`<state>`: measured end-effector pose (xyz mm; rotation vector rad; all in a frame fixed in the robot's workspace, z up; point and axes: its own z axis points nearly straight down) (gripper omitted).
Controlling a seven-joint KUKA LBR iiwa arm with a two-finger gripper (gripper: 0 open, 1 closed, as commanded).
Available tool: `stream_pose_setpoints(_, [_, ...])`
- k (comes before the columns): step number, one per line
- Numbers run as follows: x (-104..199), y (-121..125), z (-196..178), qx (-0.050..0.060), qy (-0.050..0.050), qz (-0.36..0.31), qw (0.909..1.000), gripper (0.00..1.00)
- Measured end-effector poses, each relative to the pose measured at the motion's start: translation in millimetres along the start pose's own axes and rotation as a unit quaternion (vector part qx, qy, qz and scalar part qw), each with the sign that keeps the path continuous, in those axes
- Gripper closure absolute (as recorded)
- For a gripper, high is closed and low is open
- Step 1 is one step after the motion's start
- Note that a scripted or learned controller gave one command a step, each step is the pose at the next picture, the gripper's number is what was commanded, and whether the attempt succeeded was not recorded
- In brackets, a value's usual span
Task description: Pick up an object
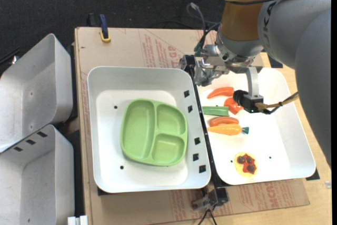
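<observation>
Several toy foods lie in the right bin: a red-orange chili, a green piece, a small red piece, an orange carrot, an orange-yellow piece with a green stem, and a yellow and red piece near the front. My gripper hangs low over the bin's back left part, just above the chili. Its metal body reaches toward the bin's back left corner, and a black part sits right of the red piece. Nothing is seen held.
The left bin holds a green divided plate. The wall between the two bins runs right beside the toy foods. Two tilted white bins stand off the bench at far left. The arm covers the back right.
</observation>
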<state>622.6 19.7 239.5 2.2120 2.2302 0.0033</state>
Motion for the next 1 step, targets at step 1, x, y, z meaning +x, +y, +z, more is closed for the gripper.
stream_pose_setpoints(1, [58.4, 8.6, -3.8, 0.000, 0.000, 0.000, 1.0000, 1.00])
